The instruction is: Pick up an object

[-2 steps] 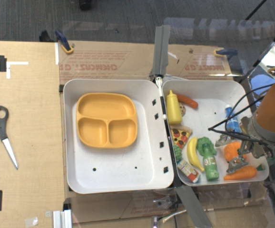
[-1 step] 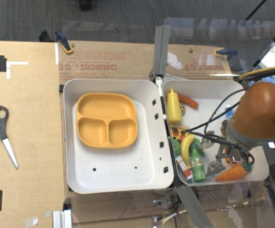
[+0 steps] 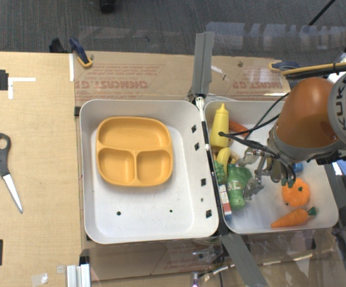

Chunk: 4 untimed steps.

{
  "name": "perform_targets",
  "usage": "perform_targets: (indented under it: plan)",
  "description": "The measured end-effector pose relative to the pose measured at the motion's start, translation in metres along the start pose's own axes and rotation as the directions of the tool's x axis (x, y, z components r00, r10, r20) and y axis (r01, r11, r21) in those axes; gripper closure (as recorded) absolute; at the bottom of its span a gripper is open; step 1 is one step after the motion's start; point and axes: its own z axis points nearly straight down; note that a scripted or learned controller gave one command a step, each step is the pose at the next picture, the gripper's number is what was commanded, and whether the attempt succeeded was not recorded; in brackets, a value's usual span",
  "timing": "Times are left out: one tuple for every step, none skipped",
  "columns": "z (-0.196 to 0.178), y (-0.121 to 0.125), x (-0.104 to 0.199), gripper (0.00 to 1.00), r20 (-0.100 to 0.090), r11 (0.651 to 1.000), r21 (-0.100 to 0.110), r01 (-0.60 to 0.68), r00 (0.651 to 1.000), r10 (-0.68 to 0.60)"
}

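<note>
Right-hand bin [image 3: 322, 217] at lower right: gripper [image 3: 258, 183] (finger state unclear) hangs just right of the green packet [image 3: 237, 187], long axis up-frame.

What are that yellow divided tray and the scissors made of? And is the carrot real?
The tray looks like moulded plastic: one even yellow-orange, matte, rounded compartment walls. The scissors seem to have steel blades, pale and shiny, with grey, probably plastic, handles. The carrot looks like a toy, likely plastic or foam: uniform orange with a stubby green top.
</note>
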Motion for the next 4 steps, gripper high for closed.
perform_targets:
  plan:
    - [0.001,0.01,-0.064,0.0,-0.005,1.0,-0.003,0.017,1.0,-0.017]
    - [0.001,0.001,-0.035,0.0,-0.005,0.999,-0.004,0.044,0.999,-0.044]
    - [0.002,0.008,-0.004,0.0,-0.006,0.999,-0.003,0.049,0.999,-0.049]
    - [0.002,0.004,0.007,0.0,-0.009,0.983,-0.002,-0.184,0.983,0.184]
